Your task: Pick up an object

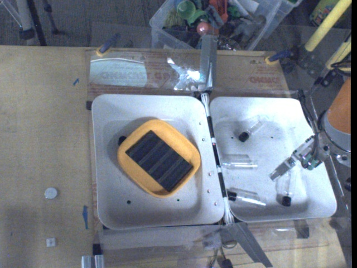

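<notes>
Several clear tubes [240,163] lay in the right bin [268,106]; the gripper [290,167] hovered near its right edge, jaws' state unclear; slick tubes might slip.

Clear tub of toys [223,10] behind bench; small grey disc [51,193] on bench left.

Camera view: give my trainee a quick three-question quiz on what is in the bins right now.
1. True or false: the yellow object lies in the right bin.
2. Which bin is the gripper over? A) left B) right
3. Fill in: the clear tubes in the right bin have ____ caps.

Key: 1 false, it lies in the left bin; 2 B; 3 black.
</notes>
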`<state>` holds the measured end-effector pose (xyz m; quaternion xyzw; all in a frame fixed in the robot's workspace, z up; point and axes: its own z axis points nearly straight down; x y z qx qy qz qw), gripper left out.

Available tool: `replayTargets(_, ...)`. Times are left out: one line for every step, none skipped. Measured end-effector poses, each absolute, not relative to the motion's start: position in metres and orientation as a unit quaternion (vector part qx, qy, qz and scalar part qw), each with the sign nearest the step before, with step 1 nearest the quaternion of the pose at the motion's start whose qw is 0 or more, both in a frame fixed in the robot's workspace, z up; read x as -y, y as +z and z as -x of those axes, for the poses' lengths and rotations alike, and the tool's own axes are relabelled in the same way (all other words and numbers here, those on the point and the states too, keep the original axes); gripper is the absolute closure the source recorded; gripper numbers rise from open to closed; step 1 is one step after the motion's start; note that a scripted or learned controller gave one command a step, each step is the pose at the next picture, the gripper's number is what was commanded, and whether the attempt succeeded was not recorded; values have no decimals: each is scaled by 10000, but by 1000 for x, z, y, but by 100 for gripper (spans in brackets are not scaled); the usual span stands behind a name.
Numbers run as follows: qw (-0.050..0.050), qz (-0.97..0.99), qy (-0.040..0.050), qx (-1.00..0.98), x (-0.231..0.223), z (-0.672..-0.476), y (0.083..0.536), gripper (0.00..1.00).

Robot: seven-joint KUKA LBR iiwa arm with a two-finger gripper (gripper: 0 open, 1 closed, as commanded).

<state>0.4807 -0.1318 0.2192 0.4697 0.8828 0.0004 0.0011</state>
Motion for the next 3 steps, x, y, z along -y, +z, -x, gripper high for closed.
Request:
replayTargets(23, -4253, 7, -9051, 88, -576, 192, 0)
replayTargets(37, -3592, 9, -9333, 76, -608, 186, 0)
replayTargets(31, -3276, 10, -9448, 92, -578, 100, 0)
